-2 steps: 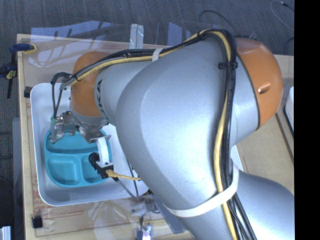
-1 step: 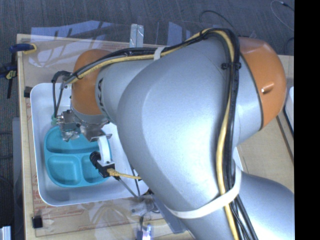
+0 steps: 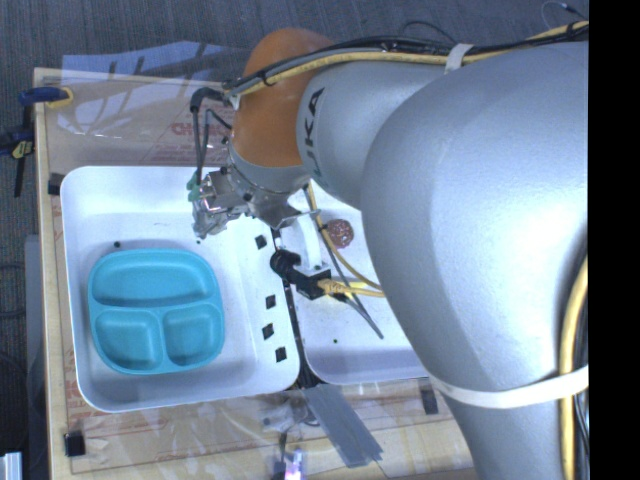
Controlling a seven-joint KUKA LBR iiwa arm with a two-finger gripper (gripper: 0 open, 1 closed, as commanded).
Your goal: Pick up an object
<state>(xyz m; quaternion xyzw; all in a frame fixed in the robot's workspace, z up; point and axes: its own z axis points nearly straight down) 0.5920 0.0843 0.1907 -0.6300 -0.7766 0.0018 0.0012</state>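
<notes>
Blue tray [image 3: 155,308] lies flat in the white bin [image 3: 78,193] on the left side of the view. It has three little sections, and it sits near the front of that bin. The gripper [image 3: 205,208] hangs over the back part of the same bin, just past the tray's far corner. It is above bare white floor, not above the tray. It looks small and dark from here, and I cannot tell how far open it is or if it has anything in it.

I think a few things could go wrong. If the gripper goes straight down, it may close on nothing, because only the bin floor is under it. It could also bump the floor hard. The tray is wide and flat with a low edge, so it looks hard to pinch. A poor hold on the edge could let it tip or slip back down.

A small brown round thing [image 3: 341,232] sits in the other bin [image 3: 350,363], close to the arm. It might roll away if nudged.
</notes>
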